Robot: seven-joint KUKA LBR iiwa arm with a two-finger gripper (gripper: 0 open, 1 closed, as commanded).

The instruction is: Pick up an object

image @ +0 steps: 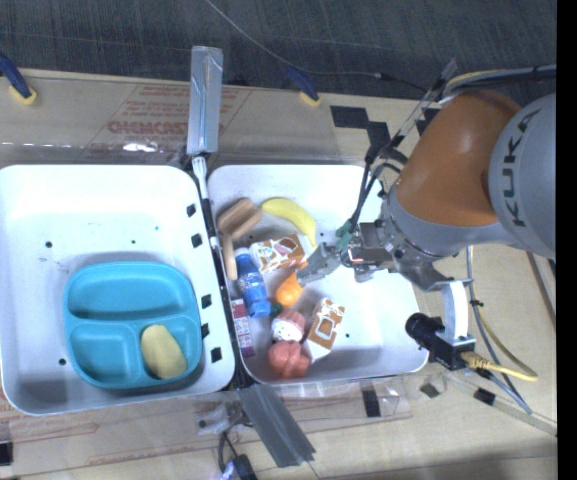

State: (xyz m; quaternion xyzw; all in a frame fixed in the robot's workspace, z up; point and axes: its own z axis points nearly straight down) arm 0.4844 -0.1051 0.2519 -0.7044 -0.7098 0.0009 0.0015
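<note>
The arm's gripper [313, 266] reaches toward nine o'clock into the right bin [388, 353], just above an orange ball [288, 292]; whether its jaws are apart is unclear.

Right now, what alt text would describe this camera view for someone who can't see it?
A grey robot arm's gripper reaches into the right white bin above piled toy food, including a banana. The left bin holds a blue tray.

Both white bins [28, 268] are seen from above at a slant, the gripper [313, 265] caught mid-frame with the arm [468, 183] entering from its right.
</note>
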